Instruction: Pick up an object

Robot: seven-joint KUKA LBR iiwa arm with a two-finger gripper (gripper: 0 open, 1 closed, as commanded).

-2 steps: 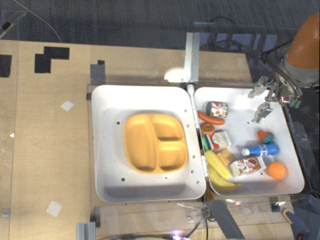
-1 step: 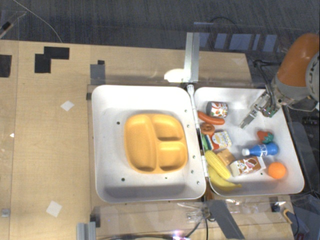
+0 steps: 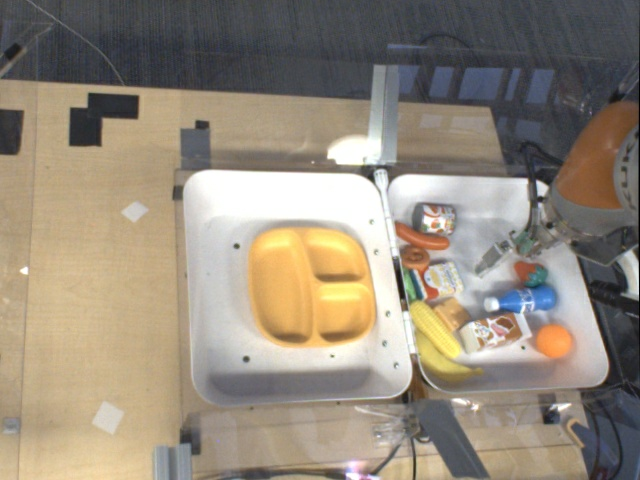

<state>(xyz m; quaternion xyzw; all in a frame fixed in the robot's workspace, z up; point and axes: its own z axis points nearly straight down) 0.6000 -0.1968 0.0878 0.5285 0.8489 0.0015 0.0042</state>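
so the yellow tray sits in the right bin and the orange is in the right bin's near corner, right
Not quite. The camera view shows the yellow tray in the left bin, not the right bin. The orange is in the right bin's near corner, as you said.

We are looking down at two white bins. A yellow tray [image 3: 308, 286] is lying in the left bin [image 3: 205, 268]. The gripper [image 3: 512, 249] is hanging over the right bin [image 3: 590, 368], just above the blue bottle [image 3: 522, 300]. Near the bottle, an orange ball [image 3: 553, 342], a small carton [image 3: 494, 333], a banana [image 3: 440, 348] and a hot dog [image 3: 422, 236] are lying.
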